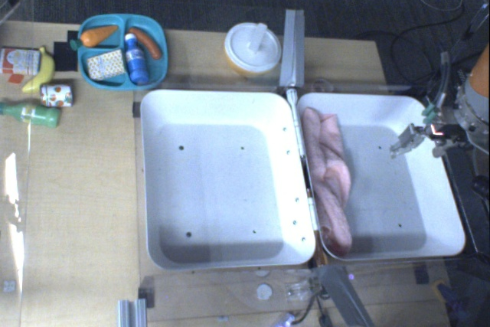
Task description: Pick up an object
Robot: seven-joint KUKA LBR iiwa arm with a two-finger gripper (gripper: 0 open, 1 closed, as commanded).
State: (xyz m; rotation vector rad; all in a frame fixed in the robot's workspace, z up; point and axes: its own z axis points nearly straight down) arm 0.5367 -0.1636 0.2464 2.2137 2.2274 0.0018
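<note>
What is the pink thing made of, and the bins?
Pink thing: looks like soft cloth, maybe a towel; it lies bunched and folded, with a matte, fuzzy look.
Bins: probably hard plastic; smooth white walls with rounded corners and a slight sheen.

No text, label or number is legible on anything on the bench (84, 165).

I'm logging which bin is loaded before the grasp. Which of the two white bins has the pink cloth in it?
The right bin, the one nearer the gripper. The pink cloth lies along its left wall, unlike the left bin.
</note>
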